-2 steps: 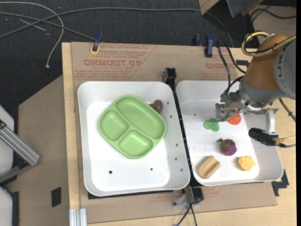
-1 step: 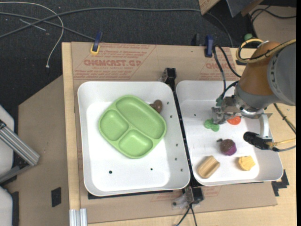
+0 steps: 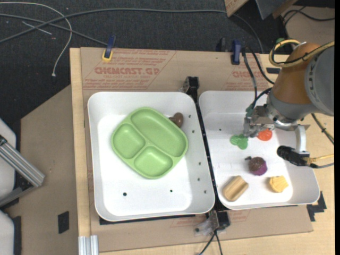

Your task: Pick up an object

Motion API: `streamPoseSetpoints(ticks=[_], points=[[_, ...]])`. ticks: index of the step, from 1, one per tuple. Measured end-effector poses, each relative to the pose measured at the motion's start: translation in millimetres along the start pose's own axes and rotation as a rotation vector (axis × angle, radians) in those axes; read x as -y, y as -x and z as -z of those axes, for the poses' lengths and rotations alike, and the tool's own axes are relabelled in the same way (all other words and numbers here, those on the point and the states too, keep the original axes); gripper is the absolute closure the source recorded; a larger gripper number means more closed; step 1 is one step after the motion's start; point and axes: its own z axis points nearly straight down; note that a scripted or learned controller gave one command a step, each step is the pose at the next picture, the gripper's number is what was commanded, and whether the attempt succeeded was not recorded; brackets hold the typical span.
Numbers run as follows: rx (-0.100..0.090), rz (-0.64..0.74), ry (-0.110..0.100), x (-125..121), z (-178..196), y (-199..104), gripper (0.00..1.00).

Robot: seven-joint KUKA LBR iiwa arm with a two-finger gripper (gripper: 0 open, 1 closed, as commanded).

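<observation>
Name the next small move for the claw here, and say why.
Probably a short drop straight down onto the green toy. The claw hovers in the right bin just above and beside that toy, nearer to it than to the orange piece, the purple ball or the tan block. Nothing shows between its tips, so no grasp has been made.

Two blue clamps (image 3: pixel 109 46) on cardboard sheet (image 3: pixel 159 65); white cable (image 3: pixel 48 25) on dark floor.

Cardboard-topped bench (image 3: pixel 133 65) bears two white bins side by side: left bin (image 3: pixel 106 190), right bin (image 3: pixel 223 105).
</observation>
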Motion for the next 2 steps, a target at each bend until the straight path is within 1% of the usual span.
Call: streamPoseSetpoints(ticks=[1, 2], points=[[0.002, 0.002, 0.0, -4.9, 51.6, -10.0, 1.0], [0.002, 0.002, 0.002, -6.1, 116.7, -12.2, 1.0]])
